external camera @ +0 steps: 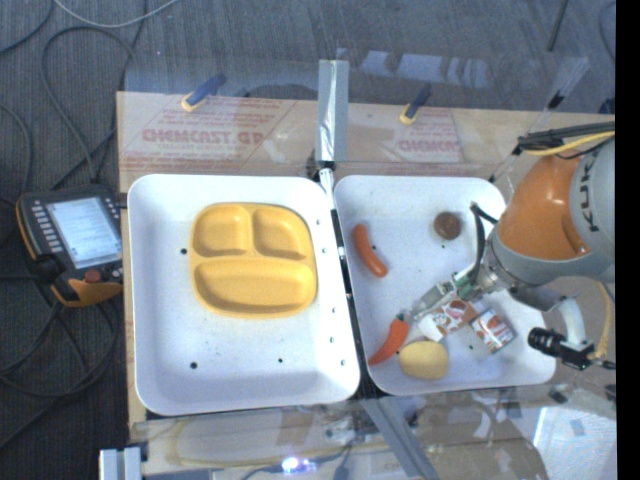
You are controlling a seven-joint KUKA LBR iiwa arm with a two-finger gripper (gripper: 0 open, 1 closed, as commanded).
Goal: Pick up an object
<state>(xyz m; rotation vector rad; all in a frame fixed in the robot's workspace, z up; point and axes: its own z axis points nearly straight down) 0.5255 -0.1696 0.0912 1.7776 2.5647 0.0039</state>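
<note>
In the right bin (400,203) the tool (447,295) seems to sit low over a small red-and-white packet (452,317), which lies just at its 6 o'clock beside the potato (424,359), but whether it is spread or pressed together I cannot tell.

Grey carpet floor (150,48) strewn with cables (70,28); a teach pendant (70,238) lies left of the table (240,133).
</note>
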